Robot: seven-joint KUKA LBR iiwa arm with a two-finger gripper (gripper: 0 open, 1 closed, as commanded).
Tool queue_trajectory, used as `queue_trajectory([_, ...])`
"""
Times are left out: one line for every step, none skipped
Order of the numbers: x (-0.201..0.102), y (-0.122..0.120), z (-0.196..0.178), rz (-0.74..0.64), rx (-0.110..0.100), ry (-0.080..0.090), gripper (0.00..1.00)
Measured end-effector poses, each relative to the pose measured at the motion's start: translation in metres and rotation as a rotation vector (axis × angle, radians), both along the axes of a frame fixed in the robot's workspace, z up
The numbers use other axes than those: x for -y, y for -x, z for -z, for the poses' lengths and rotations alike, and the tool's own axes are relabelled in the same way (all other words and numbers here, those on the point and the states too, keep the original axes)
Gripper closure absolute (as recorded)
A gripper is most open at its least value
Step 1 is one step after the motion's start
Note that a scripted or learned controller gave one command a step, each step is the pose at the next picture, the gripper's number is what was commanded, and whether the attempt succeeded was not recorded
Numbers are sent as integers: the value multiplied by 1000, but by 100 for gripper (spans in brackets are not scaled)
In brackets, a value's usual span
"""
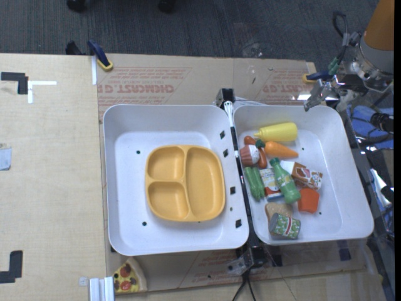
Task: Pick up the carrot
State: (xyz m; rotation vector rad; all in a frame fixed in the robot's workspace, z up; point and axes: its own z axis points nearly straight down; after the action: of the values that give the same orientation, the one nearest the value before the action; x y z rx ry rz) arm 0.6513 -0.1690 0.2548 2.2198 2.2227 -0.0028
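Two white bins sit side by side. Left bin [119, 187], mid-frame, holds a yellow divided plate [185, 183]. Right bin [341, 187] holds toy food; the carrot [280, 149] lies at its upper middle, just below a yellow mustard bottle [276, 131]. Gripper [326, 91] hovers upper right above the bin's far corner, jaws spread, holding nothing.

yellow divided plate [185, 183], mustard bottle [277, 131]

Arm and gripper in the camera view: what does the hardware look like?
An orange band at the frame's top right, with a light grey metallic wrist section below it. The gripper is a small dark and silvery assembly with blue and green touches. Thin dark cables loop beside the wrist.
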Motion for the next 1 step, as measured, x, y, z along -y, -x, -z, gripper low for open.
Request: queue_trajectory([-69,-9,136,-133,29,5,0])
